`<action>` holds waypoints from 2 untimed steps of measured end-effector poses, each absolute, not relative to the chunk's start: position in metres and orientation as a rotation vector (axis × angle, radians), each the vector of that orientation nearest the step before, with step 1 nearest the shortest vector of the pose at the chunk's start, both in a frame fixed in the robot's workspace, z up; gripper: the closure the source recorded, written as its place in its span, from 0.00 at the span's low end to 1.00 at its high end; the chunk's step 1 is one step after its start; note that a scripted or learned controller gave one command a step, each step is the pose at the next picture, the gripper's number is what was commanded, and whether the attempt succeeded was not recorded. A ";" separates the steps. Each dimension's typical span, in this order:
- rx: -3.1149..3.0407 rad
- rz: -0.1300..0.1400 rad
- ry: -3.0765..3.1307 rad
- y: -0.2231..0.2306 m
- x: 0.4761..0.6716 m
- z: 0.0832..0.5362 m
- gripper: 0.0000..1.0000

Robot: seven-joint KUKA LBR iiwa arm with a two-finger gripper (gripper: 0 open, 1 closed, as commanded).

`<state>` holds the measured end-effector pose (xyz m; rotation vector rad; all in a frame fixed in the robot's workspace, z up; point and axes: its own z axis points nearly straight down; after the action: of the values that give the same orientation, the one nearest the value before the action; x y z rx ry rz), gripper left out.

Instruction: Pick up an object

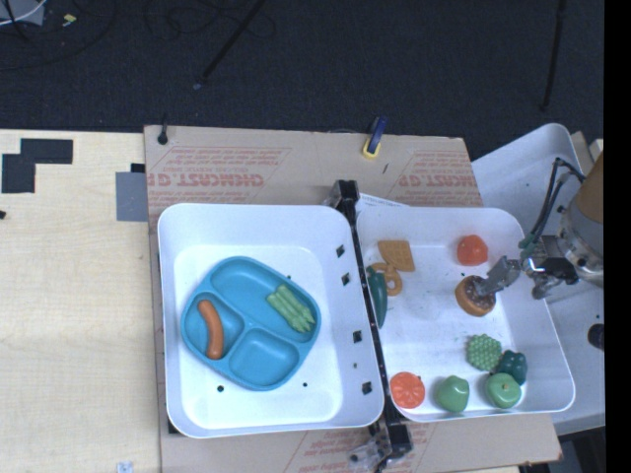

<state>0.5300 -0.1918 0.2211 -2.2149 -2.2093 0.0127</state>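
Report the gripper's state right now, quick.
Two-finger gripper: down at the round brown toy in the right white bin; open, shut or holding cannot be told.

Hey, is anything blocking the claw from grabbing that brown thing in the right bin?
Nothing visible does. The claw sits right at the brown thing, near the right bin's right wall. The red piece lies above it in the view and the green knobbly piece below, both apart from it.
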 end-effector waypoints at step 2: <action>-2.214 0.005 -2.218 -0.183 0.533 0.167 0.00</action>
<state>0.5334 -0.1829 0.1667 -2.2144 -2.2181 0.0047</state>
